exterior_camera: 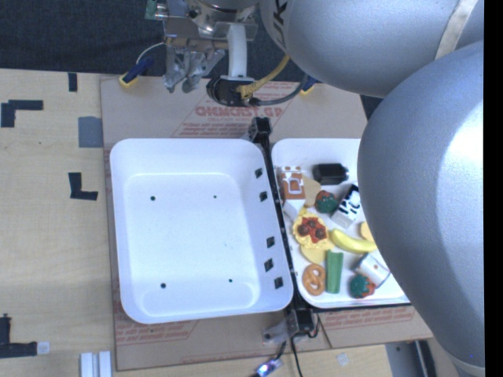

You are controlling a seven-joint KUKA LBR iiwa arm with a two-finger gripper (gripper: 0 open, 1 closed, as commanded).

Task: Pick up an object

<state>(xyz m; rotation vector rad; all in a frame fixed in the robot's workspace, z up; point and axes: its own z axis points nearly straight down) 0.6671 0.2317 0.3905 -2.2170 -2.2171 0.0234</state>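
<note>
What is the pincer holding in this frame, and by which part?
Nothing. The pincer hangs above the cardboard behind the left bin, with nothing between its fingers. The toy items, such as the banana, lie in the right bin.

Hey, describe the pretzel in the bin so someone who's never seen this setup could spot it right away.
Look at the right bin, the one crowded with toy food. Near its front edge, close to the divider between the bins, lies the pretzel, just left of the upright green cucumber and below the pizza slice. It is the one brown, looped piece with holes through it.
</note>
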